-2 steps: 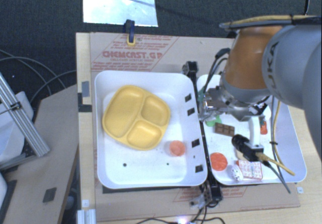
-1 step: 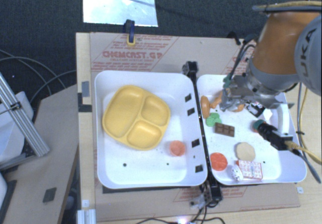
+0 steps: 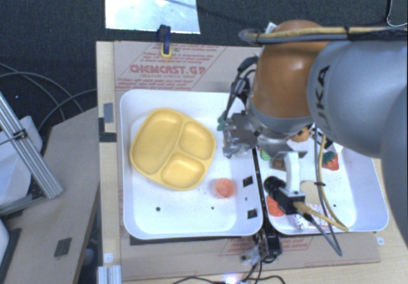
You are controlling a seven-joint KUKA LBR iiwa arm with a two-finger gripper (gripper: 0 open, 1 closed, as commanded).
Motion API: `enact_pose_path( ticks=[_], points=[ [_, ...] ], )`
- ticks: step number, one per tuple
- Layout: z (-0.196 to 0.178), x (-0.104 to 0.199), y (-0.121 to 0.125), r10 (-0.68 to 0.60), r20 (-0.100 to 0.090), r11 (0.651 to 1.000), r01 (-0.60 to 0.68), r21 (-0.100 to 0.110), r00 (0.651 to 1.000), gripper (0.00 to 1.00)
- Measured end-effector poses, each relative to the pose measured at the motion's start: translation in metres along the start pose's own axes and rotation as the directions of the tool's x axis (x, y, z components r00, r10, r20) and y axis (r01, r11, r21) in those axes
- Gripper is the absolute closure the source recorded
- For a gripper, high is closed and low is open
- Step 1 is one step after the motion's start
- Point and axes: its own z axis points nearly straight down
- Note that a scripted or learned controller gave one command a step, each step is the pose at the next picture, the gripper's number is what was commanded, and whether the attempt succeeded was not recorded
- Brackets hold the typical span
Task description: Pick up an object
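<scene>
A yellow divided plate (image 3: pixel 172 147) lies in the left bin (image 3: pixel 146 222). In front of it and to its right sits a small round pink-orange piece (image 3: pixel 224 187). My gripper (image 3: pixel 232 138) hangs under the orange-banded wrist, over the right edge of the left bin, just right of the plate and behind the pink piece. Nothing can be seen held in it. The arm hides most of the right bin (image 3: pixel 373 209). Around the arm, a red-orange object (image 3: pixel 276 205), a green and orange piece (image 3: pixel 329 160) and a small brown piece (image 3: pixel 278 163) peek out of that bin.
The ridge between the bins (image 3: pixel 258 187) runs right under the wrist. Yellow cables (image 3: pixel 325 209) trail from the arm across the right bin. A cardboard sheet (image 3: pixel 169 66) lies under the bins, and a blue clamp (image 3: pixel 165 39) sits at its far edge.
</scene>
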Motion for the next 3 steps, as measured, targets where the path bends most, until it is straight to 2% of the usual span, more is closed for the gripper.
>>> enact_pose_path(
  ticks=[1, 2, 3],
  points=[
    [-0.02, -0.061, 0.0, 0.02, 0.006, 1.0, -0.02, -0.004, 1.0, 1.0],
    [0.018, -0.135, -0.021, 0.023, 0.007, 1.0, -0.023, 0.002, 1.0, 1.0],
    [0.083, -0.084, 0.032, 0.008, 0.004, 1.0, -0.008, 0.001, 1.0, 1.0]
  ],
)
